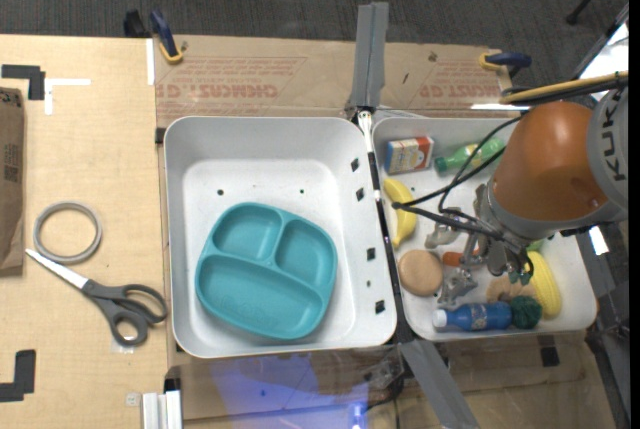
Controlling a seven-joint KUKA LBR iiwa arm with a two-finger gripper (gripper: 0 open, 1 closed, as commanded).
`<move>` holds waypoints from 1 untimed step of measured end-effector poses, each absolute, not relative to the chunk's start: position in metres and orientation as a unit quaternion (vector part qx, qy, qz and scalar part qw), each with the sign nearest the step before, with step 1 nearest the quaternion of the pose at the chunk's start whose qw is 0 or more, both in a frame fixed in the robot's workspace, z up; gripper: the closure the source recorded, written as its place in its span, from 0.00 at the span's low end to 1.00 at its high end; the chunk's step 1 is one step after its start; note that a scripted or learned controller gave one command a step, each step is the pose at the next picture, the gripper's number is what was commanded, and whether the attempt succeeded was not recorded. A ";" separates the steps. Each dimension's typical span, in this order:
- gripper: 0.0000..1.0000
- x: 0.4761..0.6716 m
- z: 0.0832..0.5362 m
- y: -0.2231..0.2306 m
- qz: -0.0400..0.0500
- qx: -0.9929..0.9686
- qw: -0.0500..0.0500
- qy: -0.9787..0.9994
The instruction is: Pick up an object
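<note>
My gripper (449, 264) hangs low over the right bin (580, 317), below the arm's orange band. It is open, with one metal finger (439, 238) toward the banana and the other (458, 289) just above the blue bottle (472, 318). A small orange piece (453, 259) lies in the gap between them, not clamped. A brown round object (420, 272) sits just left of the gripper. A banana (400, 207), a small carton (410, 154) and a green bottle (470, 155) lie farther back. A yellow corn cob (546, 283) and a green item (525, 313) are partly hidden by the arm.
The left bin (260, 142) holds a teal divided plate (266, 269). On the bench to the left lie scissors (105, 297) and a tape roll (67, 231). The wall between the two bins (378, 227) stands close to the gripper's left.
</note>
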State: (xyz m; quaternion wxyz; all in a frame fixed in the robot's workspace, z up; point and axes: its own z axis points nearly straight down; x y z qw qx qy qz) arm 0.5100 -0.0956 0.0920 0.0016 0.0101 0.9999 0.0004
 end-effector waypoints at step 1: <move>0.00 0.597 0.093 -0.155 0.000 0.078 0.003 0.997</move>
